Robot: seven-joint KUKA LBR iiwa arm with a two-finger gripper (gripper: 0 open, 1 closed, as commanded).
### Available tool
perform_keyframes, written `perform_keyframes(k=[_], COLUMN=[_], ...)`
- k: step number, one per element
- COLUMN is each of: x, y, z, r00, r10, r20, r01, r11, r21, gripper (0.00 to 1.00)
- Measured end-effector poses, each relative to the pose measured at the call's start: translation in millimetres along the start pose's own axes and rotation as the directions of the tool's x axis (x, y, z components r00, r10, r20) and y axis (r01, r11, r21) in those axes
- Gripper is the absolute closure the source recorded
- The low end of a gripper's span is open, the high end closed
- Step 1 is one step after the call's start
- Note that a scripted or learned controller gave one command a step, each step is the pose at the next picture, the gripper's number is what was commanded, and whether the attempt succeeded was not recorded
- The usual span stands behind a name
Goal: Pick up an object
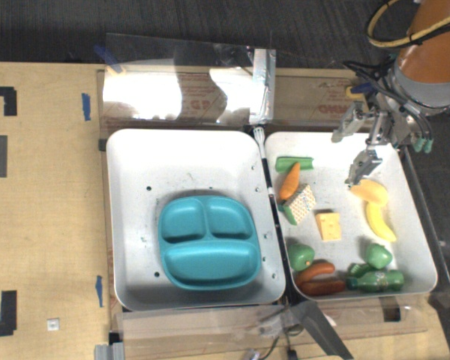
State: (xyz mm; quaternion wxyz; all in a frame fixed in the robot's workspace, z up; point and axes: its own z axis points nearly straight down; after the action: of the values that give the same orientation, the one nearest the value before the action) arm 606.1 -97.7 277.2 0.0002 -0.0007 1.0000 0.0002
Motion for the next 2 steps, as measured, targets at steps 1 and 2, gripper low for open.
perform_keyframes(k=[1, 2], x=[10, 11], y=[-62, -93], z=[85, 182], r00=[0.992, 0.992], r10=[0.124, 0.130], r20=[-0.007, 0.005], r01=[-0.124, -0.130], r11=[0.992, 0.992], r21=[0.000, 0.000], gripper=[0.00, 0.00])
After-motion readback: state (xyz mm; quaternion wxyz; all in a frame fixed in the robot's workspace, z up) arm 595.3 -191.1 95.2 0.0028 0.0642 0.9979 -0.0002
